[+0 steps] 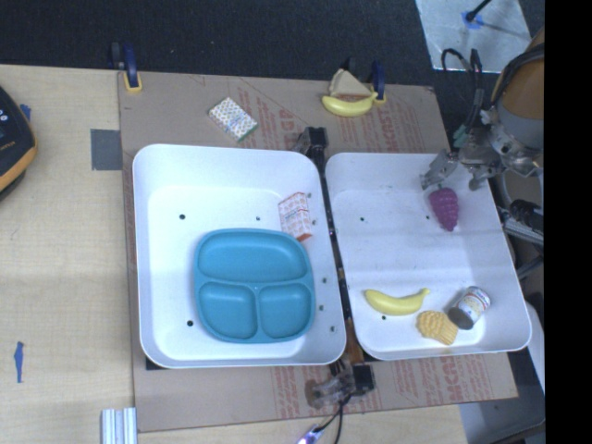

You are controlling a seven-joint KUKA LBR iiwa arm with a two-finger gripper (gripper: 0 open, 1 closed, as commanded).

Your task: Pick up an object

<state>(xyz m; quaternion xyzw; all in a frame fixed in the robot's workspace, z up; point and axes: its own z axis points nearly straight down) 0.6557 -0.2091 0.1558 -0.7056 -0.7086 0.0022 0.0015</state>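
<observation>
The right bin [407, 248] lies mostly bare through its middle; the grapes [445, 208] sit near its far wall; banana [395, 301], cracker [437, 326] and can [470, 307] crowd the near edge; in the left bin [157, 248] the blue tray [253, 283] fills the centre, a packet [296, 215] just beyond it.

You get even, fairly bright overhead light, and the two shallow white plastic bins [231, 169] nearly wash out, with soft shadow along their inner left walls. Above the bins the dark floor [231, 17] loses detail, and the whole picture is slightly soft.
</observation>
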